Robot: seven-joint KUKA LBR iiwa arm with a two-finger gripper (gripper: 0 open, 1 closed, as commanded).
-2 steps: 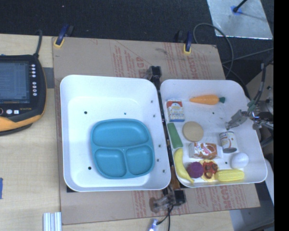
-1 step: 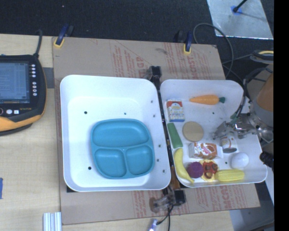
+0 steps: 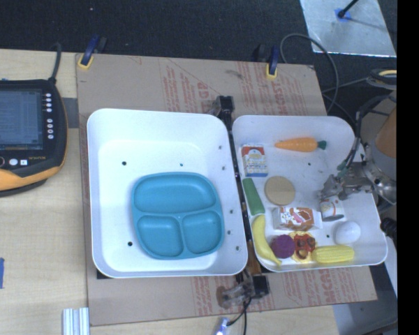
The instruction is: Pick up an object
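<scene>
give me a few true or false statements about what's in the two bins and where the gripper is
1. The blue divided plate lies in the left bin. True.
2. The toy carrot lies in the left bin next to the plate. False: it lies near the far edge of the right bin.
3. The banana lies along the right bin's left wall, near the front corner. True.
4. The gripper hangs over the left bin. False: it is over the right side of the right bin.
5. The corn cob lies at the front of the right bin. True.
6. The white egg sits on the plate. False: it rests in the right bin beside the corn cob.
</scene>
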